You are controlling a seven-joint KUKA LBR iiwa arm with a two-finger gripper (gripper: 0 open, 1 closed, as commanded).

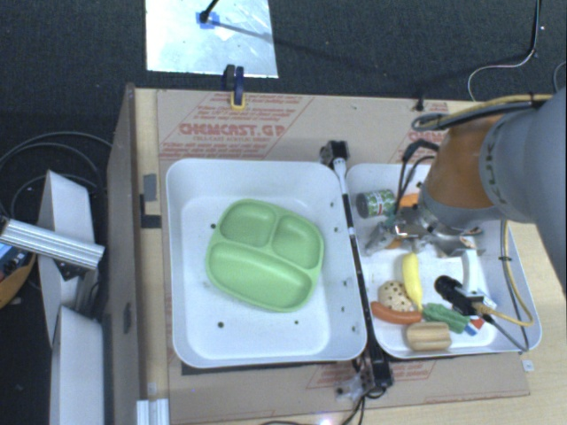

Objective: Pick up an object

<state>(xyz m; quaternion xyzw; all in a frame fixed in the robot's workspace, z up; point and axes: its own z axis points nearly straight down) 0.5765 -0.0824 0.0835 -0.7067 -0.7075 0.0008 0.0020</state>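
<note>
Banana (410,277): the likeliest pick, judged only by its nearness to the tool. It lies in the right bin (374,277), long axis running away from the camera, resting on the bin floor and not lifted.

Tool (409,233): just above the banana's far end in the camera view, hanging over the bin under the grey arm (496,166). Whether it touches the banana cannot be told. Whether it is open or closed cannot be told either; the wrist hides the working end. Nothing is seen held in it.

Other things, placed from the banana:
- can (376,204), beyond it and to the left, lying on its side
- speckled round piece (396,297), just beside its near end, left
- orange sausage-like piece (395,313), nearer the camera
- green piece (446,317), nearer and to the right
- tan roll (427,336), nearest the camera
- green divided plate (264,253), well apart to the left, in the left bin (190,237)

Progress, as a judgement: approach appears done or nearly so. No grasp is confirmed and no object is off the floor of the bin. Closing on a thing and lifting it clear are not yet done.
</note>
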